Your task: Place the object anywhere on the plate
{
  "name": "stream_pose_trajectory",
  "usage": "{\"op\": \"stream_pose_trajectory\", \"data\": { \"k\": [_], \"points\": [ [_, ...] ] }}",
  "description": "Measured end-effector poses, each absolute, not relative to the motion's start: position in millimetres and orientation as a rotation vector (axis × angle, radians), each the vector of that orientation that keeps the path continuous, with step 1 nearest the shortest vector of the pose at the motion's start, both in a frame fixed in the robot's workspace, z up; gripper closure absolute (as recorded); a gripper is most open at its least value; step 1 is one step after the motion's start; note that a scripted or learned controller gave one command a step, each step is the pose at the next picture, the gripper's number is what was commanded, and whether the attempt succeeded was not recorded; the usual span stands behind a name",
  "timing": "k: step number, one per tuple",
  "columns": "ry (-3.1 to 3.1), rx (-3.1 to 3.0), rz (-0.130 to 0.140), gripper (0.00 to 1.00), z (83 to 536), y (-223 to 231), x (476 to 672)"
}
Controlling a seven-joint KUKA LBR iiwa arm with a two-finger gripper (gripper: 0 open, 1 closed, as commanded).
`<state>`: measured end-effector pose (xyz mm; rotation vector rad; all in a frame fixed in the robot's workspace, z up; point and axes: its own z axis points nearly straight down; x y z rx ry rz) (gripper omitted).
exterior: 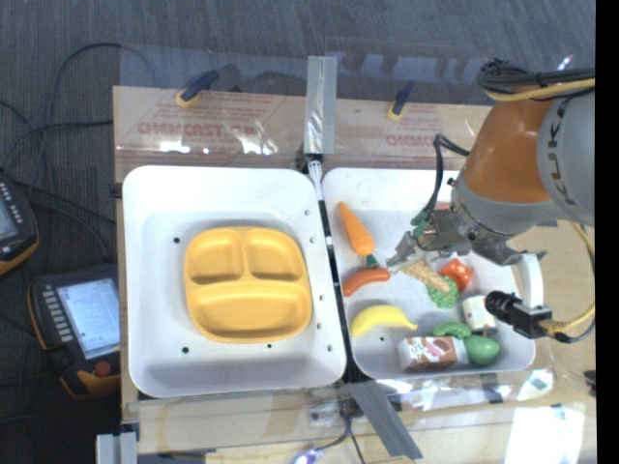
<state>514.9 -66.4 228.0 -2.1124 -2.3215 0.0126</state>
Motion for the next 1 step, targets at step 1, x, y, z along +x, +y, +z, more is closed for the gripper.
{"op": "stream_pose_trajectory", "data": {
  "k": [1],
  "points": [
    [-2.362,-2.064,0.012,1.0,190.5,37.7,525.7]
  ]
}}
